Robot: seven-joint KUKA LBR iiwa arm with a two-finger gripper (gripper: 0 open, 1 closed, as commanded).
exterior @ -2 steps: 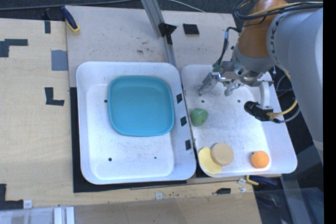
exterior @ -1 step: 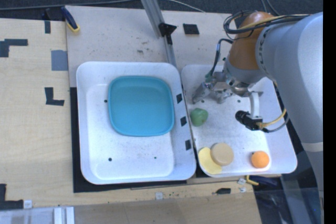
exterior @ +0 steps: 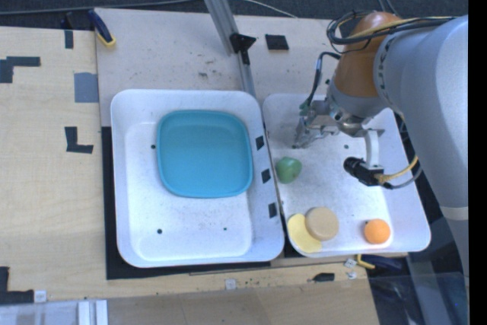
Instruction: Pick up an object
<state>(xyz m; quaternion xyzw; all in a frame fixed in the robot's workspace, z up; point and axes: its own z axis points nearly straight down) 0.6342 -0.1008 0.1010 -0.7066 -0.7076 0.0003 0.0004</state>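
Note:
In the right bin (exterior: 396,240) lie a small green ball (exterior: 288,169) near the left wall, a tan round piece (exterior: 323,223) resting on a yellow disc (exterior: 302,235) at the front, and an orange ball (exterior: 377,231) at the front right. My gripper (exterior: 303,135) hangs over the bin's back left part, just above and right of the green ball. Its fingertips point down and stand slightly apart with nothing between them.
The left bin (exterior: 137,240) holds a blue square plate (exterior: 204,152). A grey metal post (exterior: 217,0) slants across the back between the bins. The arm's grey body (exterior: 434,87) covers the right bin's back right. A black cable connector (exterior: 364,171) hangs over the bin's middle.

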